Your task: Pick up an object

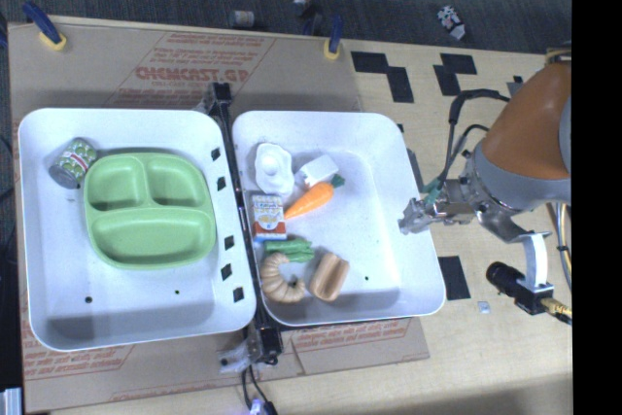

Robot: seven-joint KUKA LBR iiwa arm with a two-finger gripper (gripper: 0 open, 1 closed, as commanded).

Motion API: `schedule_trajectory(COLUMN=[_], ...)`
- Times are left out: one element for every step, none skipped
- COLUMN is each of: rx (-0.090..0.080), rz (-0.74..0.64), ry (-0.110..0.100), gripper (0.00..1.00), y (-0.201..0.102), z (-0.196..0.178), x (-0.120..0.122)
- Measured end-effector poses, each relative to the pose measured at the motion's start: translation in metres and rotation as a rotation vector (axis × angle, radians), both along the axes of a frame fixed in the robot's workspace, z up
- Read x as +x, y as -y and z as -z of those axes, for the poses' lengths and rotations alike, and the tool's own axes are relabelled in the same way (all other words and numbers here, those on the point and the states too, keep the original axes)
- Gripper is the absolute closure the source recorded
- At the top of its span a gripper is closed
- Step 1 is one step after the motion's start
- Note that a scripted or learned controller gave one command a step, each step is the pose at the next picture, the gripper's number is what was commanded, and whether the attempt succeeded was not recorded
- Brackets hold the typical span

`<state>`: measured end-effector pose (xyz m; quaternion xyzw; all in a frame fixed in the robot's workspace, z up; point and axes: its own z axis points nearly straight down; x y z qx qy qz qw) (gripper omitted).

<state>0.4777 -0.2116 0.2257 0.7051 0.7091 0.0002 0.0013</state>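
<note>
— So, nearest us in the right bin [408, 277]: a bagel [280, 277] touching a bread roll [328, 275], bunched by the divider.

— Then a little carton [268, 216], a carrot [313, 199] and a white bottle [273, 166] beyond. Any would do for picking.

— And the jaws [416, 217]?

— Hanging just over that bin's right rim, holding nothing I can see; released or clenched, I can't tell. I'd guess they're poised to reach in.

— Left bin [39, 306]?

— A green tray [149, 209], with a can [72, 161] beside it.
</note>
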Motion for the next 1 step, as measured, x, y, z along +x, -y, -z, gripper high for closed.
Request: schedule_trajectory(rx=[0.0], rz=[0.0], ry=[0.001], gripper=[1.0], y=[-0.0044], z=[-0.0166], x=[0.0])
